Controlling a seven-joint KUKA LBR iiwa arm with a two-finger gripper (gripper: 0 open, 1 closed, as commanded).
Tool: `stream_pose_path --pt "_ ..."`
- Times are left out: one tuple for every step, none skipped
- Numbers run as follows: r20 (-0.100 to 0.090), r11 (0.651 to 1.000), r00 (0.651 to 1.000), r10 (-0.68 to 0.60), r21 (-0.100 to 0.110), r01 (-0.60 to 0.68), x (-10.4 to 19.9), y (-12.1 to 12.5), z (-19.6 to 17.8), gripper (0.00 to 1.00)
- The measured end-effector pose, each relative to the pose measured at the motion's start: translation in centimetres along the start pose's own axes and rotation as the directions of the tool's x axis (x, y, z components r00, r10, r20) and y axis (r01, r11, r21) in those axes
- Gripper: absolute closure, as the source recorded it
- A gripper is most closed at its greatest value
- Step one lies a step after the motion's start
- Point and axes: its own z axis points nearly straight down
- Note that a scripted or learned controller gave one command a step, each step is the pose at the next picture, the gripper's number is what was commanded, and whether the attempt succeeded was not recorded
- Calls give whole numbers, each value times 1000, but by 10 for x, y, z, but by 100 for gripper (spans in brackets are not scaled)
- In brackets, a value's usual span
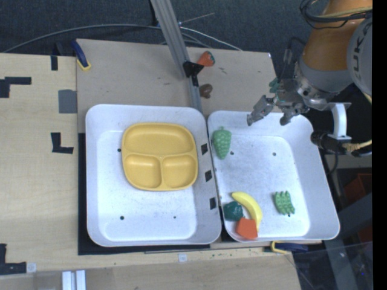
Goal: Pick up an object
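The right bin [302,162] holds a green bunch of grapes [222,142] near its far left wall. A yellow banana [248,206], a dark teal piece [233,210] and an orange block [247,228] crowd its near left corner. A small green ridged toy [283,202] lies toward the near right. My gripper [271,114] hovers over the bin's far edge, open, with its two fingers spread and nothing between them.
The left bin [103,180] carries a yellow divided plate [160,156]. A grey metal pole [172,29] slants down to the gap between the bins, with a small orange item [207,58] and a brown one [206,90] on the bench beside it.
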Motion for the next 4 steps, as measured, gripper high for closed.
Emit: stream_pose_path --pt "0 1000 1000 0 0 0 0 0 0 0" --pt "0 1000 1000 1 6 -1 5 -9 58 0" --pt "1 1000 1000 2 6 -2 0 -19 112 0" --pt "0 1000 1000 2 7 -2 -1 -21 177 0"
